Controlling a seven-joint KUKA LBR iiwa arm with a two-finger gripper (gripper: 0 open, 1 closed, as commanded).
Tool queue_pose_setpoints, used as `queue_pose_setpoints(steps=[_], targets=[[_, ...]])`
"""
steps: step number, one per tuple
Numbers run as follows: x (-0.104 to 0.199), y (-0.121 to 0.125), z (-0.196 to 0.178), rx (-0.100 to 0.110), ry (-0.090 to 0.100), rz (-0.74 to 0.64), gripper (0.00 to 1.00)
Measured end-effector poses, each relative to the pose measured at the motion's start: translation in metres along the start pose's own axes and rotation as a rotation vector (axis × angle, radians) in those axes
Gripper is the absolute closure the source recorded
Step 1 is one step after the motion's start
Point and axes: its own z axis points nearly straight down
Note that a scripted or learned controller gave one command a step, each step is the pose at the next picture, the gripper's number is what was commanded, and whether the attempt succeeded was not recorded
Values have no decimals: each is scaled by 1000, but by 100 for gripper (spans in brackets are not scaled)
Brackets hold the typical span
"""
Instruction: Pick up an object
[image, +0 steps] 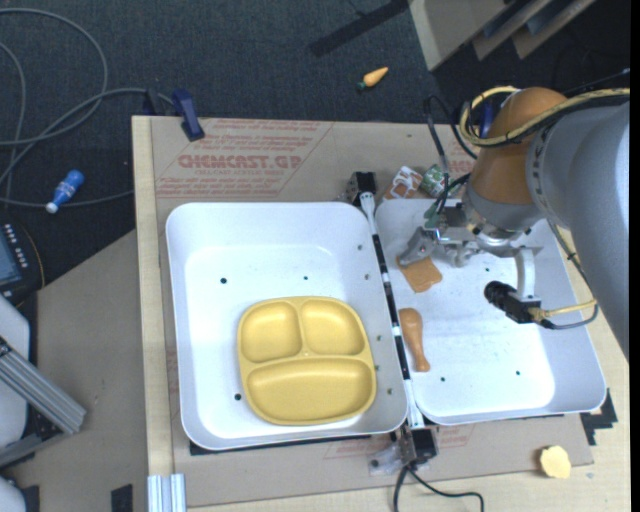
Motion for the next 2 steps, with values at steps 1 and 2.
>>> queue_pose_setpoints(steps=[1, 2], targets=[[-8, -72, 0, 6, 1, 4, 0], [-32, 32, -2, -8, -3, -1, 0]])
